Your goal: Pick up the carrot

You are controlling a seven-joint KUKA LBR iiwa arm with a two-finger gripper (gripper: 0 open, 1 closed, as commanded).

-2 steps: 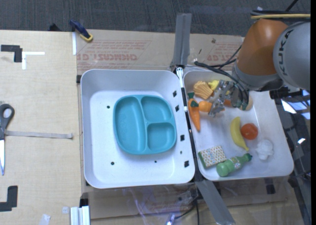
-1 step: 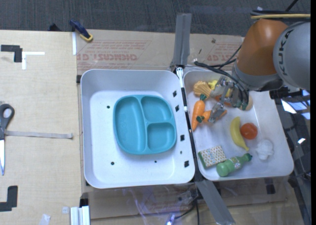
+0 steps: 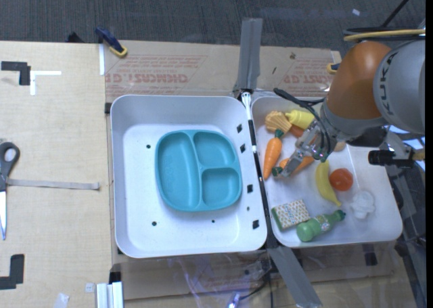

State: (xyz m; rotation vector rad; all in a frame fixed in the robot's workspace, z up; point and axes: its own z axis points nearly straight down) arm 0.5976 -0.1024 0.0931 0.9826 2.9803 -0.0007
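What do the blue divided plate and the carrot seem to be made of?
The blue divided plate: probably moulded plastic, with an even turquoise colour and a smooth, faintly glossy surface. The carrot: likely a plastic toy, uniformly orange with a stiff green top, though the look cannot confirm it.

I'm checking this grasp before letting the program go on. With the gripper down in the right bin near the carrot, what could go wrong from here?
1. The gripper sits just right of the carrot, not over it, so closing here may miss or only nudge it.
2. The yellow corn lies close above the carrot's green top and may be knocked or caught.
3. The carrot lies near the bin wall, leaving little room for a finger on that side.
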